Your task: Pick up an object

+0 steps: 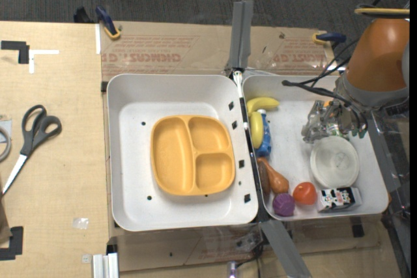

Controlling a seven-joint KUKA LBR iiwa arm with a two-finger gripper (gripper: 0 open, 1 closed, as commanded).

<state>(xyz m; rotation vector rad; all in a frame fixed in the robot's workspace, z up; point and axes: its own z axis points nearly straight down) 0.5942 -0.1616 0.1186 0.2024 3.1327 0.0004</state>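
The single camera looks down on the surface (52, 62), and the landmark is the divider (242, 42) between the two white bins. Left of the divider, the left bin (124, 140) holds a yellow compartment plate (193, 154). Just right of the divider, inside the right bin (293, 91), a banana (262, 103) lies near the far end, with a second yellow piece (257, 130) and a blue object (264, 140) beside it. Nearer the front sit an orange-brown carrot-like piece (272, 176), a purple fruit (283, 204) and a red-orange ball (304, 193).

Well right of the divider, the claw (319, 127) hangs low over the bin floor, just beyond a clear round lid (334, 161). A small printed box (338, 198) lies in front of that lid. Whether the claw is released or clenched cannot be told, because cables and glare blur it, and nothing is visibly caught in it.

In my judgement the step in hand is choosing and closing on a target. The lid is the closest candidate but looks flat and slippery, so a rim pinch would need the claw square over its edge. The ball or the box would likely give firmer purchase. Descending straight down and keeping off the bin wall should reduce the chance of a miss.
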